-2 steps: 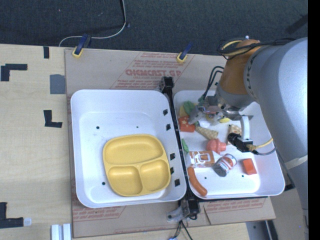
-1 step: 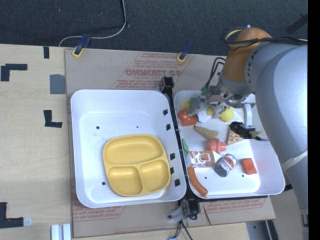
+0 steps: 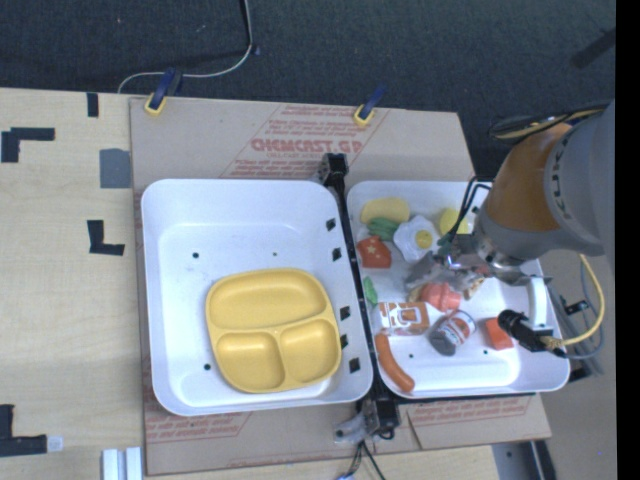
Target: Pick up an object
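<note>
camera view, bench: two shallow white bins sit side by side on a sheet of brown cardboard (image 3: 290, 143) with red print, clipped at the back edge with a yellow clamp (image 3: 155, 103) and a blue one (image 3: 368, 108).
left bin (image 3: 175, 218): just a yellow divided plate (image 3: 272, 328) in there, three compartments, lying flat toward the front.
right bin (image 3: 520, 373): this is where all the small stuff is, pretty crowded.
toys at the back: a yellow lemon-ish piece (image 3: 385, 211), with a fried egg toy (image 3: 415, 236) just beside it.
toys near the divider: a red tomato-looking thing (image 3: 374, 253) and a small green bit (image 3: 370, 291) below it.
toys at the front: a red-and-white packet (image 3: 405, 317), a sausage (image 3: 393, 362) near the front wall, a small can (image 3: 450, 332) lying tilted, an orange block (image 3: 497, 334) off to the right.
arm (image 3: 545, 193): grey with the orange band, comes in from the right and hangs over the right bin.
gripper (image 3: 452, 266): down low in the middle of the right bin, right on top of a reddish-pink toy (image 3: 440, 295) that sits between the egg and the can.
grip state: honestly can't tell if it's released or clenched, too blurry and the wrist covers it. Can't say it has anything either.
</note>
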You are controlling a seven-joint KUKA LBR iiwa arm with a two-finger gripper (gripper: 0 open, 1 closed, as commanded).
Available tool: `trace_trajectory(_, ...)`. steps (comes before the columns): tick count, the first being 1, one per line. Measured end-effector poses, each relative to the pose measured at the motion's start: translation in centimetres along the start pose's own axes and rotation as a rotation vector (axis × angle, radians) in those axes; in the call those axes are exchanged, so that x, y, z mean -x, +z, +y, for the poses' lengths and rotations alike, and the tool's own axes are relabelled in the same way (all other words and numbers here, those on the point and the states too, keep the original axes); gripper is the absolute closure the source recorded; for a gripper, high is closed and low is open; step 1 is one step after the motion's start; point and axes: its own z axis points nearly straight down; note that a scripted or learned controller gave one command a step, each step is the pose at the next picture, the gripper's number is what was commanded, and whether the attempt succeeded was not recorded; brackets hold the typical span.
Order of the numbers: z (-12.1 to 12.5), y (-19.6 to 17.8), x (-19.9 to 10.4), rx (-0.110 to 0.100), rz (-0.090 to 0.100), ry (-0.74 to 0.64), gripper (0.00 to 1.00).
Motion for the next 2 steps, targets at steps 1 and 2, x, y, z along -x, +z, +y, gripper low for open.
trace_trajectory(1,6.5,0.7,0.0,0.011,-0.003,-0.008,0.00)
trace_trajectory(2,0.7,0.5,-4.6,0.002,0.001,-0.007,0.00)
